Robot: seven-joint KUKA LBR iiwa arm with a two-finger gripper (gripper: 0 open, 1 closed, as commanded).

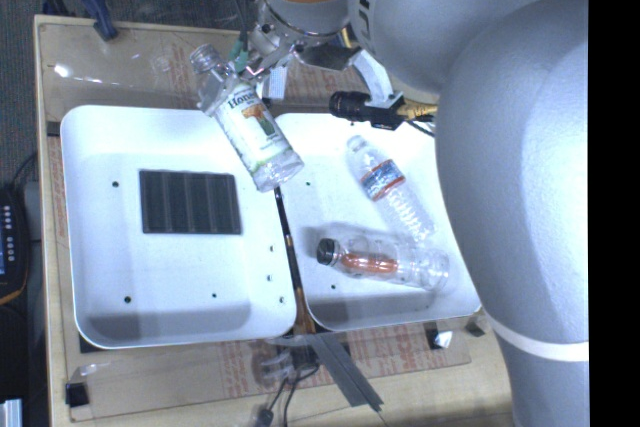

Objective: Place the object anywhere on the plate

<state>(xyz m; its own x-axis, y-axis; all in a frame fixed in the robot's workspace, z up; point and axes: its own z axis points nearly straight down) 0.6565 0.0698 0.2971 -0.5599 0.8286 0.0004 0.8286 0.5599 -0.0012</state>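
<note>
Clear plastic catches the eye first: a bottle (245,120) with a white label hangs tilted over the seam between the two bins, its neck up toward eleven o'clock and its base down toward five. The gripper (255,65) sits at twelve o'clock of the scene, just under the arm's orange band, and it seems to have the bottle by the upper part near the shoulder. The fingers themselves are mostly lost among brackets and cables, so I take them as closed on the bottle because it hangs in the air at that slant, not because I can see both pads plainly.

As for progress, I would judge the pick done and the carry about half done. The dark ribbed plate (190,202) lies flat in the left bin (85,155), off toward seven o'clock from the bottle's base and apart from it. What is left is to move further over the left bin, come down, and let go so the bottle rests on the plate.

The bottle looks empty or nearly so, with some green and orange print on the label. Being round and light, it could roll once released.

Two more bottles lie in the right bin (320,315): one with a blue label (385,183) at three o'clock, one with reddish contents (385,262) at four.
</note>
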